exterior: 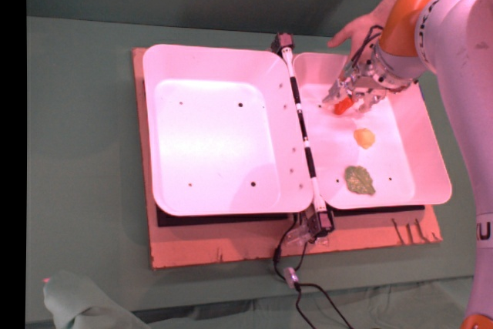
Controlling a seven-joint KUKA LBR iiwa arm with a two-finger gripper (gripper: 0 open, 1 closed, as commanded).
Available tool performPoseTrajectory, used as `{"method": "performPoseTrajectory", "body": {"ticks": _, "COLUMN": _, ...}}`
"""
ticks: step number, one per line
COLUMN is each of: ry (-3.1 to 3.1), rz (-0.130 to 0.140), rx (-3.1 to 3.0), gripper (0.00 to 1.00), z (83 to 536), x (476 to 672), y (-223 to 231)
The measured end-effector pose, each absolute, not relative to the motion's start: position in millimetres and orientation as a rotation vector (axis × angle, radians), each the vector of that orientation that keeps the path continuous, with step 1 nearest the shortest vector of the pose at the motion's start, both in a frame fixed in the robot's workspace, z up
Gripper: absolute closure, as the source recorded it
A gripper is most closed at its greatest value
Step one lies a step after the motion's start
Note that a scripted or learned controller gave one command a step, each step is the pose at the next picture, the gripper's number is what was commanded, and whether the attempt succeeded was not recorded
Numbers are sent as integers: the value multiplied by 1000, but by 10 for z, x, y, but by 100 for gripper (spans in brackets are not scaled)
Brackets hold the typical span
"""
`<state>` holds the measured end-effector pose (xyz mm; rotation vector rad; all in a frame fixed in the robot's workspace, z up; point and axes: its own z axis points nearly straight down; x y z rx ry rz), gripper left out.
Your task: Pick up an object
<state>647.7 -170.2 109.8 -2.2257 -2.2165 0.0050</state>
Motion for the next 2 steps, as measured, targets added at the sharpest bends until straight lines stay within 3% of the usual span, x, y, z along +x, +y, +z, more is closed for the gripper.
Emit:
{"method": "performPoseTrajectory", "body": {"ticks": 1, "ry": -2228, "rz": -10, "rx": -2233, "gripper": 0, "z": 1007, "x": 6534, "y": -1725}}
{"method": "performPoseTrajectory", "body": {"ticks": 2, "ry": -2239, "rz": -23, "rx": -2247, "gripper": 100, "z": 1166, "x": 6575, "y": -1743}}
